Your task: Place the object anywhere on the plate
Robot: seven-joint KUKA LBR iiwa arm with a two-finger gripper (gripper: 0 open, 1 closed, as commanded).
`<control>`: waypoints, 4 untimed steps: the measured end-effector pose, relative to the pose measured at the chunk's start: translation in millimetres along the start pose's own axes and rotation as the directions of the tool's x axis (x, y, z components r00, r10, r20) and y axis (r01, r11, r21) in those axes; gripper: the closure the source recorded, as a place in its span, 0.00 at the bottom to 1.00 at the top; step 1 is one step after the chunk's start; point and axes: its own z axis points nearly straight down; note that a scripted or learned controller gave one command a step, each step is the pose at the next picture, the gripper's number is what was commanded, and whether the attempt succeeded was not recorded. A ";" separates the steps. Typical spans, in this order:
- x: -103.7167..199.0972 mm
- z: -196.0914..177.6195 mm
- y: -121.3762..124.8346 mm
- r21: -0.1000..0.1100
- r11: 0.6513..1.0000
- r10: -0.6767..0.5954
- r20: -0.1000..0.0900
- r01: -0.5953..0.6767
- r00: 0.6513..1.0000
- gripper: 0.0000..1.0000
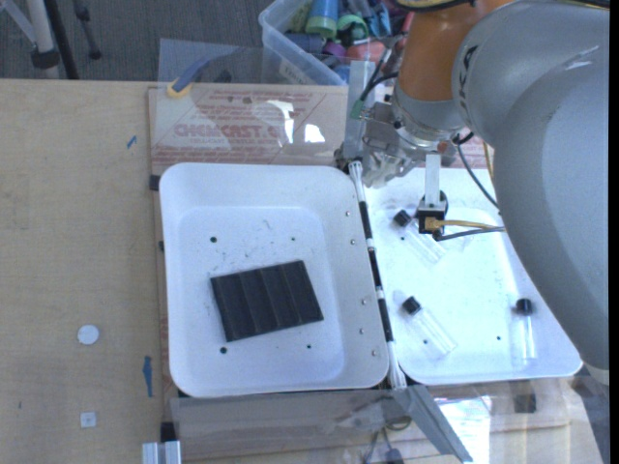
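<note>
So, looks like the pick hasn't happened yet. Nearest the camera, in the right bin (484,365), lie two clear vials with black caps, one (427,325) around the middle and one (524,329) by the right wall. Across the divide, the dark ribbed plate (266,301) sits bare in the left bin (184,259). A third vial (416,238) lies further back in the right bin. Furthest off, the gripper (375,162) hangs over the back end of the seam between the bins. Nothing visibly in it, and honestly I can't tell from this angle whether it's open or shut. My guess: next it has to drop onto one vial, grab it, then carry it left onto the plate.
</note>
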 end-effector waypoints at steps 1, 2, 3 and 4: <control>84.8 -26.0 -23.5 -0.003 0.992 -0.129 0.000 0.129 0.992 1.00; 162.5 -53.0 -46.1 -0.004 0.975 -0.221 0.000 0.221 0.975 1.00; 188.5 43.1 -53.4 0.002 0.991 -0.136 0.002 0.136 0.991 1.00; 190.1 -50.8 -53.1 -0.005 0.910 -0.414 0.001 0.414 0.910 1.00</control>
